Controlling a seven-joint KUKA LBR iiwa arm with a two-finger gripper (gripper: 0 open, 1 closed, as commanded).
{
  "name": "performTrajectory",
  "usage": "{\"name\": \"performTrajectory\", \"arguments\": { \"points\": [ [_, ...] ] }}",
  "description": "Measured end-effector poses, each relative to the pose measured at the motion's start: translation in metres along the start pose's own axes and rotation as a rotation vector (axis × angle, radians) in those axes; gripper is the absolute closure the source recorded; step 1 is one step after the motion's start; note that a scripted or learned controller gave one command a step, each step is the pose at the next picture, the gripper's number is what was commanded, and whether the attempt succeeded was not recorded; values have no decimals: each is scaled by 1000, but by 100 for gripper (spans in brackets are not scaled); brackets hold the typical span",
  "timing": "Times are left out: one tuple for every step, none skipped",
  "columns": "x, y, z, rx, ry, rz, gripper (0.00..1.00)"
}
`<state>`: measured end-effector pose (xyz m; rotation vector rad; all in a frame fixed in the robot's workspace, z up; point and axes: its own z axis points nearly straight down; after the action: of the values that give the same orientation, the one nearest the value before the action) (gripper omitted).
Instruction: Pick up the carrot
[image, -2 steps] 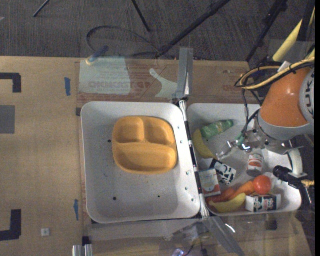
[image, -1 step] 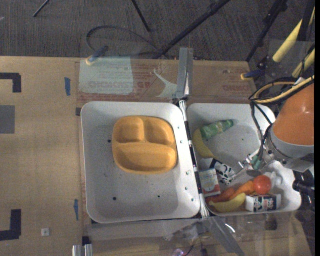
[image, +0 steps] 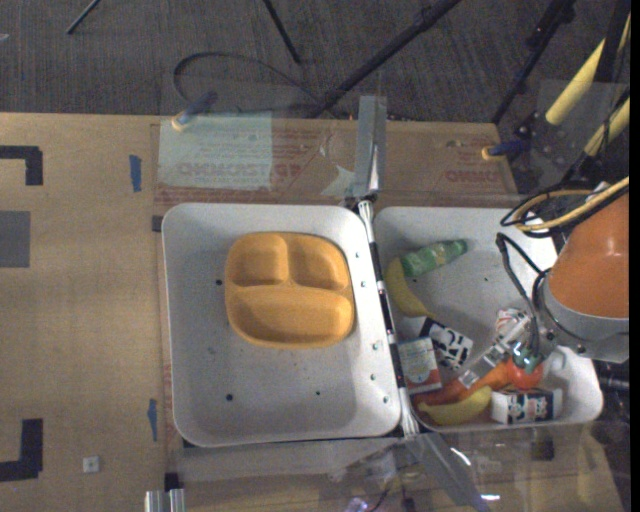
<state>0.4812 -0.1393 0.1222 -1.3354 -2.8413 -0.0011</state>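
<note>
The grey arm with the orange band (image: 598, 275) runs off the right edge, its upper links cut off. Its two-finger gripper (image: 512, 358) is small and blurred, so the finger gap cannot be read. Directly under it, the orange carrot (image: 500, 379) is partly covered. Just beyond it, the white right bin (image: 470, 285) loses its far-right wall beneath the arm.

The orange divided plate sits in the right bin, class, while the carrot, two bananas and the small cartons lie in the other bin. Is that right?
Not quite. The camera view shows the orange divided plate in the left bin, not the right one. The rest stands: the carrot, the bananas and the small cartons lie in the other bin.
</note>
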Motion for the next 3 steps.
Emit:
{"name": "performTrajectory", "arguments": {
  "points": [
    [-63, 7, 35, -8, -6, -121, 0],
    [-96, 71, -45, -5, -10, -364, 0],
    [-52, 40, -47, -2, -4, -734, 0]
  ]
}}
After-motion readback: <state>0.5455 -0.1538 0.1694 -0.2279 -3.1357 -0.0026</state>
